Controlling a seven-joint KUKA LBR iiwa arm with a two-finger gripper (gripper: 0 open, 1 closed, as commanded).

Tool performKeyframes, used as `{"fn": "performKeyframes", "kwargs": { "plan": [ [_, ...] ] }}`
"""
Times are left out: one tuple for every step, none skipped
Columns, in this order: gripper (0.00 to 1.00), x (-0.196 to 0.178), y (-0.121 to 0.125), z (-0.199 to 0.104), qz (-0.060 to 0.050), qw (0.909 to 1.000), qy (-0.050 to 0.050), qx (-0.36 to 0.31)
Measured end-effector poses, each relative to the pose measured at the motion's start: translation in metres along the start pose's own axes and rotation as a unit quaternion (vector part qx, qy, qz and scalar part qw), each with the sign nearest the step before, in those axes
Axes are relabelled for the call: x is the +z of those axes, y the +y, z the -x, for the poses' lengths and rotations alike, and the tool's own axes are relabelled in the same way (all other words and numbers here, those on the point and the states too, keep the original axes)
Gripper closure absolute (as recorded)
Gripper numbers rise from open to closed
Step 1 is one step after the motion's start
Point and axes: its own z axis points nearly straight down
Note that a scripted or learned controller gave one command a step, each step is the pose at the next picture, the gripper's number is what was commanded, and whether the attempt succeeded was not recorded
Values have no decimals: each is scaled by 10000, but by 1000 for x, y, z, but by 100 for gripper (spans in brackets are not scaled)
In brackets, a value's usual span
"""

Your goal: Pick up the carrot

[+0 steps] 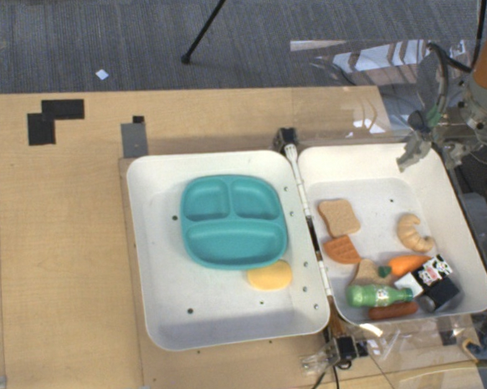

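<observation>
The carrot point(407, 264) is orange with a small green top at its left end. It lies in the right bin point(368, 175) near the front right, among other toy foods. My gripper point(411, 153) hangs over the bin's far right corner, well behind the carrot and apart from it. Nothing is visibly held in it.
Around the carrot lie a croissant point(415, 232), a bread slice point(338, 216), an orange-brown wedge point(342, 250), a green bottle point(373, 294), a sausage point(393, 310) and a black-and-white box point(435, 273). The left bin point(161, 263) holds a teal divided plate point(232, 220) and a yellow disc point(269, 276).
</observation>
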Motion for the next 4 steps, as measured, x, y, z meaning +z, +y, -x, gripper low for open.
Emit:
{"fn": "performKeyframes", "kwargs": {
  "plan": [
    [0, 140, -45, 8, -34, 9871, 20, -1602],
    [0, 162, -97, -22, 84, 9738, -41, -2271],
    [0, 161, -114, -54, 94, 9506, -56, -3102],
    [100, 149, -111, -57, 124, 9506, -37, -3102]
  ]
}}
